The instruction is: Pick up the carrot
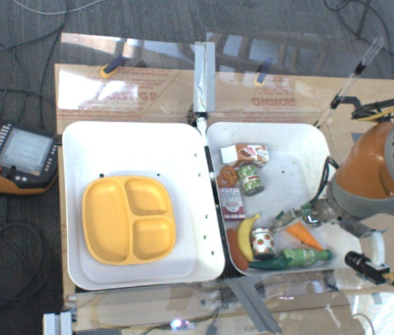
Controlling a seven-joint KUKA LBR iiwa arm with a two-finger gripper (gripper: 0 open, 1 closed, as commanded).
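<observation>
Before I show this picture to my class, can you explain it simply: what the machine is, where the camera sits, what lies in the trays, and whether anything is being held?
This is one camera fixed above a bench, looking down at a slant. The grey and orange shape at the right is a robot arm; its gripper reaches into the right bin. Its job is to pick up the carrot, which lies in the bin just below the gripper, not lifted. Whether the gripper is open or shut is too small to tell. Around the carrot lie toy groceries: a banana, a green bottle, small cans and packets. The left bin holds a yellow plate with three compartments. The orange-edged device on the floor at the left is a handheld controller.
</observation>
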